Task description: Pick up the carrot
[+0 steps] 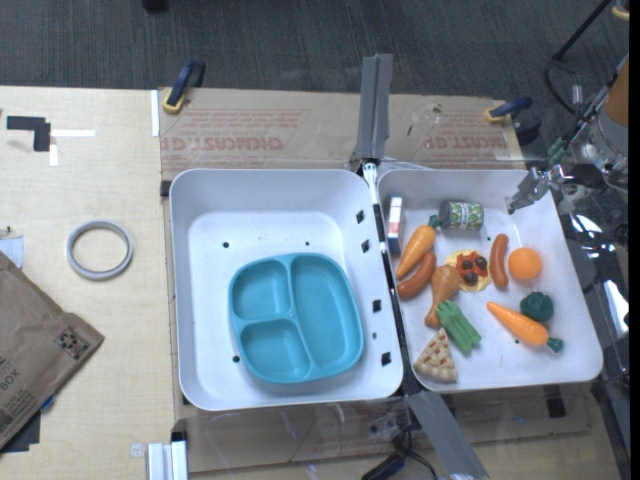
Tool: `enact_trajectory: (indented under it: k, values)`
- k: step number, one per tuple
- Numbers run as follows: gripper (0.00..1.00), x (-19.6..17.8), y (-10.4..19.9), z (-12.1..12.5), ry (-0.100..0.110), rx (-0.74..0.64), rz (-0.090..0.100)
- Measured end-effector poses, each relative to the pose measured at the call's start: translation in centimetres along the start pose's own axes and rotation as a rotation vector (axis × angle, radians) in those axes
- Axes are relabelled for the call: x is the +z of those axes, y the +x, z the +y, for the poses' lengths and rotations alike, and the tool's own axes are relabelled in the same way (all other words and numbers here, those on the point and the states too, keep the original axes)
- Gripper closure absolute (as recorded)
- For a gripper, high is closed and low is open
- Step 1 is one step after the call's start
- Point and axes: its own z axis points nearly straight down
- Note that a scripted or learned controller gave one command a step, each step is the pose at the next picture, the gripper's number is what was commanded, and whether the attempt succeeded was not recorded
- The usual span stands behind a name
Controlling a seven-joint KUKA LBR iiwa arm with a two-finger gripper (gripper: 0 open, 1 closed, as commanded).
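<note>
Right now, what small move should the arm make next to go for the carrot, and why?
Probably swing the gripper left and lower it over a carrot. The gripper sits at the right bin's upper right rim, off the food. There are two carrots: one at the left wall, another beside the broccoli.

hand (pixel 528 190) over R bin (pixel 580 368) top edge | carrot (pixel 521 324) lower R, untouched

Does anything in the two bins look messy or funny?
Nothing looks spilled or broken. The toy food is jumbled in the right bin, with two carrots lying at slants, and the blue tray sits a bit crooked in the left bin.
</note>
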Motion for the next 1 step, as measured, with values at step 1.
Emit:
enact_trajectory:
  k: [1]
  values:
    - [0.00, 11.44, -0.09, -4.76, -0.001, 0.040, 0.003]
